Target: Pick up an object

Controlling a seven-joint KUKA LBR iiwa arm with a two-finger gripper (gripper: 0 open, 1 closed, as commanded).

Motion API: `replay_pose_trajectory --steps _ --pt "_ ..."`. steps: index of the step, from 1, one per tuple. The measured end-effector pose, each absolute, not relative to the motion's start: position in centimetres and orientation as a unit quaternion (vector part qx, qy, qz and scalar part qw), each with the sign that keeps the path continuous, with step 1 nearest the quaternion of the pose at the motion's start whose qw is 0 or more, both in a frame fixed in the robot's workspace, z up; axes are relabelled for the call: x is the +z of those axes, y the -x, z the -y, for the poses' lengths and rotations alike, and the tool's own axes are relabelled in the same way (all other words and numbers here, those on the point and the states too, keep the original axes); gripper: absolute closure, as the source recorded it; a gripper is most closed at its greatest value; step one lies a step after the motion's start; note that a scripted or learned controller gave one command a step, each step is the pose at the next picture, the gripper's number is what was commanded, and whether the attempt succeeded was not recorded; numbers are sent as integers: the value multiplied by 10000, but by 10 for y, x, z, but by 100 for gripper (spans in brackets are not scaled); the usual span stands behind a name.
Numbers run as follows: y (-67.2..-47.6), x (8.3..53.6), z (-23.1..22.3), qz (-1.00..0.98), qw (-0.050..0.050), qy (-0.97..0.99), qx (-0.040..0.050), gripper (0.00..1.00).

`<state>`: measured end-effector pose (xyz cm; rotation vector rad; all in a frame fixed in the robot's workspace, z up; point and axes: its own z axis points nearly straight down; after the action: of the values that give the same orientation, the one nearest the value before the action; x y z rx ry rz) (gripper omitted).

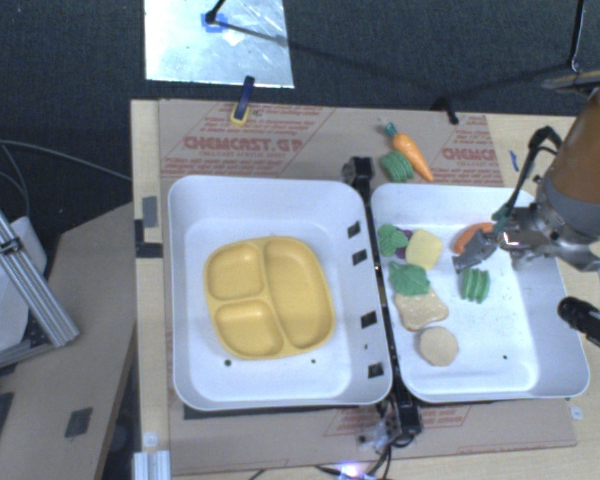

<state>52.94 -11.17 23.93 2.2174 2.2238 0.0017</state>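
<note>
Round biscuit (438, 346) lowest in right bin (550, 368), toast (421, 310) above it. Food crowded at bin's left side, free floor on right gives arm access. Gripper (477, 252) low at centre-right, tips beside orange piece (472, 234), above green piece (474, 284); open-or-closed: cannot tell. Yellow tray (268, 296) in left bin (195, 208).

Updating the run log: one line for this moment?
gripper: over right bin | nearest: green piece, orange piece | grasp: unconfirmed | yellow tray: left bin

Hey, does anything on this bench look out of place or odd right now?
Yes. A toy carrot and a small green piece lie on the bench board, outside the right bin, just beyond its far rim. The other toy foods sit inside that bin. The yellow divided plate lies flat in the left bin.
</note>
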Motion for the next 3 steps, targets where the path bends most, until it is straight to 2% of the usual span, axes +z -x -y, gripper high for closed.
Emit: replay_pose_trajectory --steps 1,2,3 --pt "-486 328 71 -7101 31 -7041 35 0" --pt "-488 342 26 -7106 13 -7036 21 0" --pt "-488 352 28 -7102 22 -7040 26 100"
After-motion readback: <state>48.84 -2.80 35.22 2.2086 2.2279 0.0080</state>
